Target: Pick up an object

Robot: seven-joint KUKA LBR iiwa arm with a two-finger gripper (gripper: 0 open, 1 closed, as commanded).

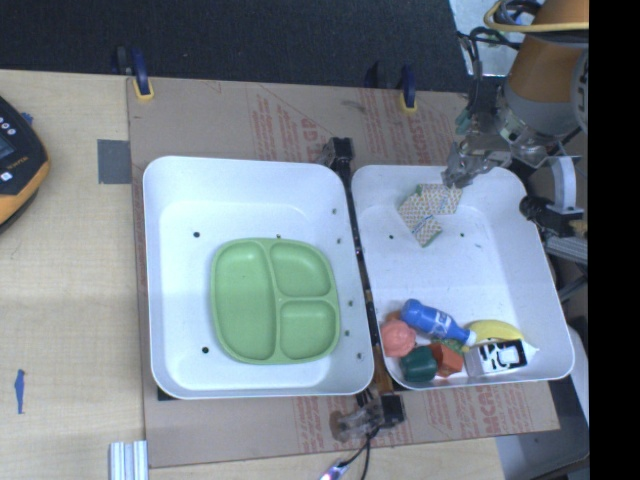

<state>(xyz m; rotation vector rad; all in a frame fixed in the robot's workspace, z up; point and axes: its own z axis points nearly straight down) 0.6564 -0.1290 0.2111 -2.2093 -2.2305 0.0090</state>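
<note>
Over the far right corner of the right-hand shallow white bin hangs the grey arm with its orange band, its jaws pointing down at the gripper, which sits just above and touches the upper edge of a small patterned cloth or paper pouch, beige with a fine print. The pouch appears pinched at its top corner and tilted, its lower end near the bin floor, though whether the jaws are truly clamped on it or merely resting against it I cannot tell. At the near end of the same bin lies a huddle of small things, touching one another: a blue and white plastic bottle, a red-orange round toy, a dark green block, a yellow banana-shaped piece and a black and white tag. The left-hand white bin holds a pale green divided plastic plate with three compartments, lying flat near its middle. Both bins rest on a brown cardboard sheet clamped to the light wooden surface, and a yellow and black device lies at the far left edge.
</note>
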